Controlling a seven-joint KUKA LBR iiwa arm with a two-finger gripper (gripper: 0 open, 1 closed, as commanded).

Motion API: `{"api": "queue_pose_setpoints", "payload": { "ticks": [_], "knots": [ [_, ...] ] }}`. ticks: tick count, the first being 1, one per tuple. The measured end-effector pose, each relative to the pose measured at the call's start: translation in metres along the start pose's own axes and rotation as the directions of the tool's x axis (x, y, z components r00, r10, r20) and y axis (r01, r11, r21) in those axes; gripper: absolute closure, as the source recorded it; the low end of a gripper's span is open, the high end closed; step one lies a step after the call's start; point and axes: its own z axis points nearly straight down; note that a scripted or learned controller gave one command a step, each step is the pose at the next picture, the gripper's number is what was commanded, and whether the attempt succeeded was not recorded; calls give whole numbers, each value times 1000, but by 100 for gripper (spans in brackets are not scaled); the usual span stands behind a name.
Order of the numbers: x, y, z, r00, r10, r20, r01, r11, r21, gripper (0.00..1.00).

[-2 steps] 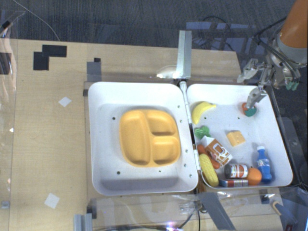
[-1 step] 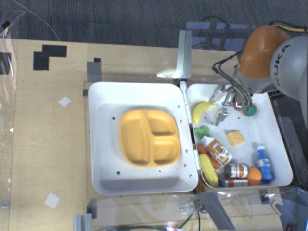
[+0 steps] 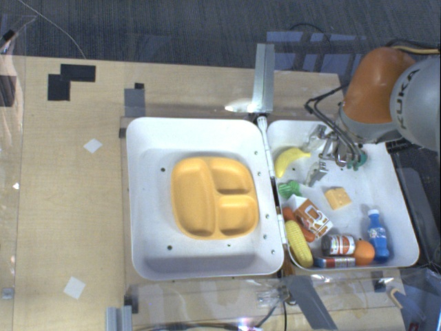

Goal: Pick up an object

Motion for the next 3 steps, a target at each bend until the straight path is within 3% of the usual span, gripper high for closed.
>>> {"api": "queue_pose_setpoints", "payload": {
  "ticks": [1,2,3],
  "knots": [
    [2,-4,0,965,261,-1,-261,965,1,0],
    [21,-19,-1,956,292,0,-292,956,1,0],
    [-6,8,0,897,442,-5,-442,897,5,0]
  ]
}}
